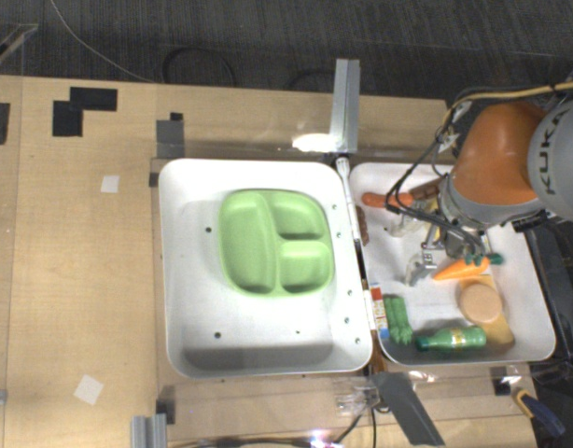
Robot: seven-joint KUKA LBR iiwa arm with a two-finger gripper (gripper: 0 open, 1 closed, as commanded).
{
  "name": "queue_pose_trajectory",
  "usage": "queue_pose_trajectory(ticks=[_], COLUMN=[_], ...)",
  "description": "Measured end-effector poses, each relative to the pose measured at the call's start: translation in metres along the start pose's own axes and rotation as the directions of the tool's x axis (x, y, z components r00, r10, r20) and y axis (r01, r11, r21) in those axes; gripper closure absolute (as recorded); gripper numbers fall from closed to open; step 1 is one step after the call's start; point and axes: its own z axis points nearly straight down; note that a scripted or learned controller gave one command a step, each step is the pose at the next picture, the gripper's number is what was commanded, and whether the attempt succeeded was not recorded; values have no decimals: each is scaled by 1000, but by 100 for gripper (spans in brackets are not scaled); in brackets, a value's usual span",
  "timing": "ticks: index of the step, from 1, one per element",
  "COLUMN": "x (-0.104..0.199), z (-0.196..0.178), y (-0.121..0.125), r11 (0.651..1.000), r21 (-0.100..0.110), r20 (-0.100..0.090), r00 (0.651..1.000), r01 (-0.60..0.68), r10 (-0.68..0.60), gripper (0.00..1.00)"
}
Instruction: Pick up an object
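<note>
The right bin (540,317) holds an orange carrot with a green top (460,271), a round tan piece (480,301), a green bottle lying on its side (452,340), a green block (396,315) and an orange-red piece (375,200) near the back. A thin brown item (361,224) lies along the bin's left wall. My gripper (423,265) hangs low over the middle of this bin, just left of the carrot's tip. The arm's orange band and cables cover the bin's back right part.
The left bin (188,278) holds a green divided plate (272,241). A metal post (345,110) stands at the back between the bins. The wooden bench (72,278) stretches to the left.
</note>
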Motion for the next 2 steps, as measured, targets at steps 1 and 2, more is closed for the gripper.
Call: queue_pose_trajectory(ticks=[1,2], x=[41,-67], z=[-2,2], y=[0,-20], r11=[996,990], r21=[0,3], r20=[4,-41], r00=[996,990], r01=[-93,-138], r10=[93,138], gripper=[0,0])
